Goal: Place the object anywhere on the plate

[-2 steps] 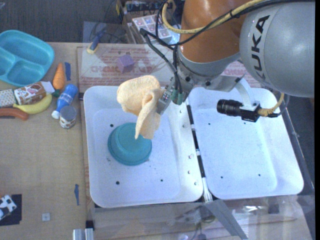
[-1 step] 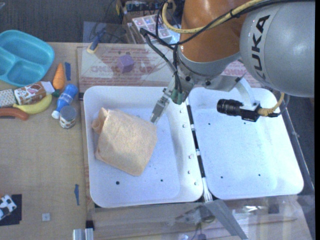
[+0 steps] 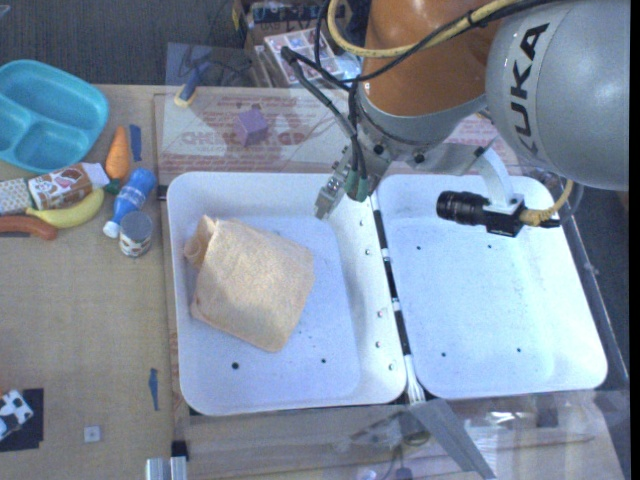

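Note:
A tan, folded cloth-like object point(image 3: 250, 280) lies flat in the left white bin point(image 3: 340, 368), towards its left half. A blue divided plate point(image 3: 45, 113) rests on the bench at the far left, outside the bins. My gripper point(image 3: 331, 196) hangs over the upper right corner of the left bin, right of and above the tan object and well apart from it. Nothing shows in it. The grey arm with its orange band point(image 3: 430, 18) covers the top right of the view.
Beside the plate lie a banana point(image 3: 70, 211), a carrot point(image 3: 119, 152), a small blue bottle point(image 3: 130, 200), a can point(image 3: 136, 233) and a food packet point(image 3: 55, 186). A purple cube point(image 3: 251, 124) sits behind the bins. A black cylinder point(image 3: 470, 209) on a cable hangs over the right bin point(image 3: 520, 368).

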Tool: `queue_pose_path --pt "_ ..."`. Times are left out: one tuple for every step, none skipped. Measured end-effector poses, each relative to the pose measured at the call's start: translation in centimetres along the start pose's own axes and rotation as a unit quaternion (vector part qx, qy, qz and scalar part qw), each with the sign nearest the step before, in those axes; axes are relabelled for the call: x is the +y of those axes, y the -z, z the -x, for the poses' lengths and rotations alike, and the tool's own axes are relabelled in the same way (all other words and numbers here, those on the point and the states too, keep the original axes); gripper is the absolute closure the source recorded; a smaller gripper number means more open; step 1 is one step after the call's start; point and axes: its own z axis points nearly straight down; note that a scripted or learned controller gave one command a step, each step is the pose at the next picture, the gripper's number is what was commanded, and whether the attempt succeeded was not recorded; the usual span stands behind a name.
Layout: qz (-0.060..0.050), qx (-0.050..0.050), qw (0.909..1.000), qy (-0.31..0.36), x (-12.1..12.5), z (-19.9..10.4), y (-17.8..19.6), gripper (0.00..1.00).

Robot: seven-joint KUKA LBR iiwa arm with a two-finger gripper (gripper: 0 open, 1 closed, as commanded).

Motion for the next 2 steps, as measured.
queue_pose_path --pt "-0.001 0.0 0.9938 0.111 -9.0 -3.2 7.3 1.0" --pt "-0.001 0.002 0.9843 0.176 -9.3 -5.0 -1.9 1.0"
